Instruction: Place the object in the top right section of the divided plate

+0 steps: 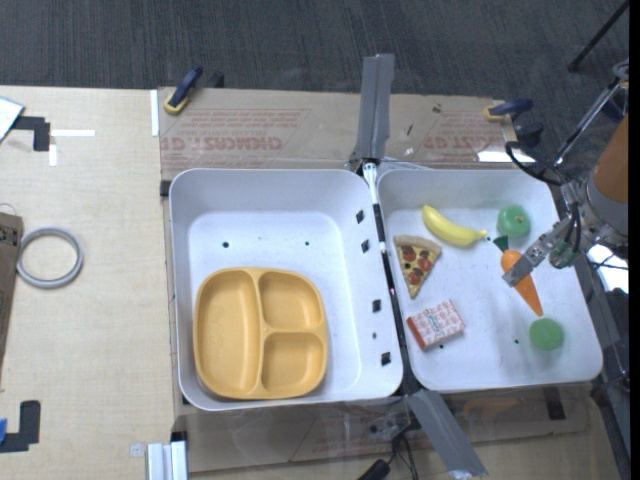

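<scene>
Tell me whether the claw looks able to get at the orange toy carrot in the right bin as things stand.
Probably yes. The claw hangs right beside the orange toy carrot, which lies apart from the green ball, with nothing on top.

The divided plate (261,331) lay open from above; beside the carrot (523,280), the green apple (514,220) and green ball (546,334) crowded the approach.

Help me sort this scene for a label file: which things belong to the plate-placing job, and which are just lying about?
Job:
gripper
carrot, at the gripper's fingertips, seemingly the object
yellow divided plate, left bin

Lying about:
banana
pizza slice
red-and-white packet
two green items
tape roll, on the bench
</scene>
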